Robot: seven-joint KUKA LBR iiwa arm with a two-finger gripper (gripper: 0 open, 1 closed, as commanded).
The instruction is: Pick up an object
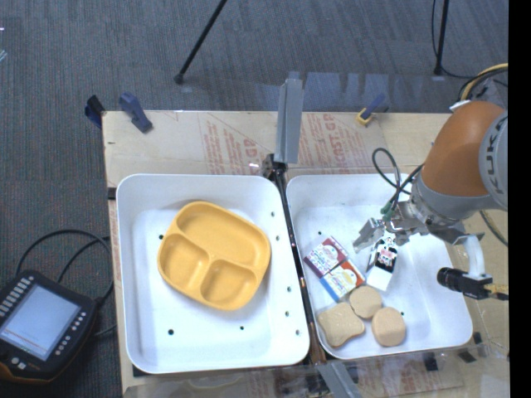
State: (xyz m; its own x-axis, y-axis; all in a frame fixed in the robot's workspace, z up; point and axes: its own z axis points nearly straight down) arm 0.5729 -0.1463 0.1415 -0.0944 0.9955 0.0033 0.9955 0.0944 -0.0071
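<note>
My gripper (376, 239) hangs over the middle of the right bin (440, 322), its fingers spread open with nothing between them. Just below its right finger lies a small black-and-white carton (384, 260). To the left of the gripper rest a red-and-white box (324, 254) and a blue-and-orange box (343, 279). Near the bin's front edge lie a tan toast-shaped piece (340, 325) and two round tan biscuits (365, 301) (388, 327).
The left bin (137, 322) holds a yellow divided plate (215, 254). A grey post (289, 123) stands upright behind the seam between the bins. A black cylinder (458, 279) on the arm sticks out over the right bin's right edge. Clamps sit on the bench's back edge.
</note>
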